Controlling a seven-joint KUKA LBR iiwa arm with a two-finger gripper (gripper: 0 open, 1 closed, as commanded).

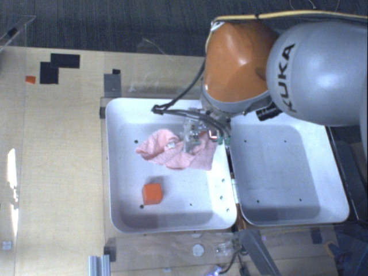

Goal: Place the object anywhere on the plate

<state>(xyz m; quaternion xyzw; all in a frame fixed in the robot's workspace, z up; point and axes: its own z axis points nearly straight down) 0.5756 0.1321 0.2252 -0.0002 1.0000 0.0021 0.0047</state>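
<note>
My jaws (pixel 195 135) sit low over the crumpled pink cloth (pixel 172 149) in the left shallow white bin (pixel 118 171); whether they pinch it, I cannot tell. A small orange block (pixel 152 194) lies apart, nearer the front. The right white bin (pixel 287 171) adjoins on the pale wooden tabletop (pixel 57 165).

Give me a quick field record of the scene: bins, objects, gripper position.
left bin: holds a pink cloth and an orange block
pink cloth: crumpled, near the bin's middle
orange block: in front of the cloth, apart from it
right bin: white, beside the left bin
gripper: over the cloth's right part
grasp: cannot tell
plate: none identifiable
</note>
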